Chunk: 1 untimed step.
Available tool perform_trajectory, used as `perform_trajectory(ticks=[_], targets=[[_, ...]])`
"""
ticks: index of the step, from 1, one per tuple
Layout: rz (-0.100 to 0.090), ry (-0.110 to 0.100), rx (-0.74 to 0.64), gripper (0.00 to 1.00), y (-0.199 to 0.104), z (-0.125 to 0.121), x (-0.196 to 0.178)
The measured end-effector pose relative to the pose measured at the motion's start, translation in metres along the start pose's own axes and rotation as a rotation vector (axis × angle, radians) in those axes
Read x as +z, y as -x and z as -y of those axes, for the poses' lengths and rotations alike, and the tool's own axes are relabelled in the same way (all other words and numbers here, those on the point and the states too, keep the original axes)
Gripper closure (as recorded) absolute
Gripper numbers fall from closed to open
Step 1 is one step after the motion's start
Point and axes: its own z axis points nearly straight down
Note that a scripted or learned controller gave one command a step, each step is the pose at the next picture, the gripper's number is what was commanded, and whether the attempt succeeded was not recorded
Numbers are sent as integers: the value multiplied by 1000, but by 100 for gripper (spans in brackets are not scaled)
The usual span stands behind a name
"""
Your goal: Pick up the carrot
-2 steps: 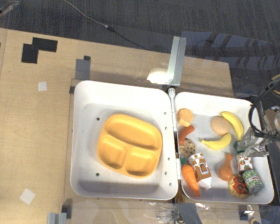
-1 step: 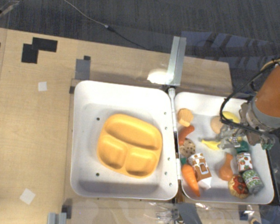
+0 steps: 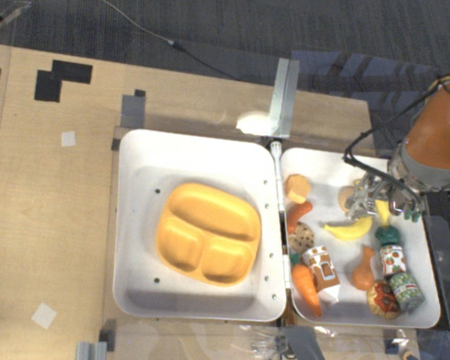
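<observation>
The carrot (image 3: pixel 306 288) lies at the lower left of the right bin (image 3: pixel 430 322), beside a small carton (image 3: pixel 323 268). The gripper (image 3: pixel 371 199) hangs over the bin's upper middle, just above a banana (image 3: pixel 348 229); whether it is apart or together cannot be told. A yellow tray (image 3: pixel 204 233) sits in the left bin (image 3: pixel 139 207).

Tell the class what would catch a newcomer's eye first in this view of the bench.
The big yellow divided tray in the left bin stands out first. Next comes the crowded right bin, where toy foods lie jumbled together: a banana near the middle and an orange carrot at its near left corner. The gripper hangs over that bin's far side, above the banana.
</observation>
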Motion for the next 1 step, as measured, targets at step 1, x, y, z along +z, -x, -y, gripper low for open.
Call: perform_trajectory(ticks=[1], targets=[[1, 1, 81, 100, 19, -30, -12]])
